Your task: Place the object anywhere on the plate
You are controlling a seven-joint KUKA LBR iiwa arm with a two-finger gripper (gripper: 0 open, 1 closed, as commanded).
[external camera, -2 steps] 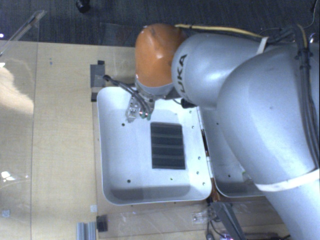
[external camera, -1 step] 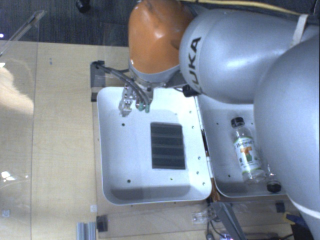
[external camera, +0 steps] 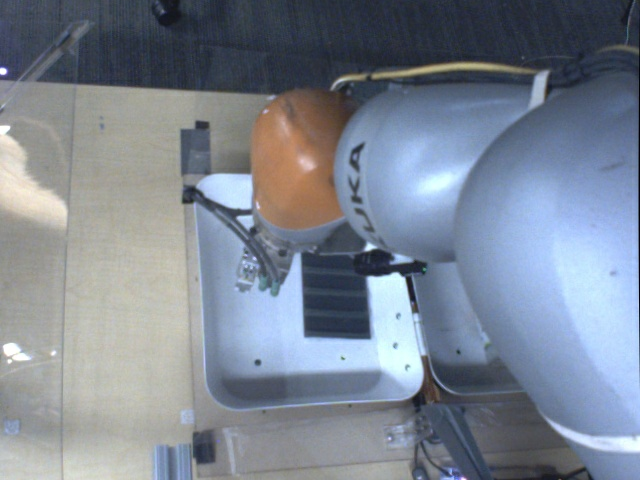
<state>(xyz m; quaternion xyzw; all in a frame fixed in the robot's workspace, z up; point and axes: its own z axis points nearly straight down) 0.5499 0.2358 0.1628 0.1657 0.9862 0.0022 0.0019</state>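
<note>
**Arm over left bin; "KUKA" lettering visible on housing**

Arm enters from the right and covers most of the right bin. Grey housing carries part of the maker's name in dark letters, read sideways: "KUKA". No other writing legible.

Orange band sits over the upper part of the left bin. Below it, the gripper hangs over the bin's upper left area, with dark cables running to it. Finger state: cannot tell, the tips are too small and blurred.

Dark ribbed rectangular object lies flat on the left bin floor, just right of the gripper, its top edge under the arm. Plate: not identifiable.
</note>
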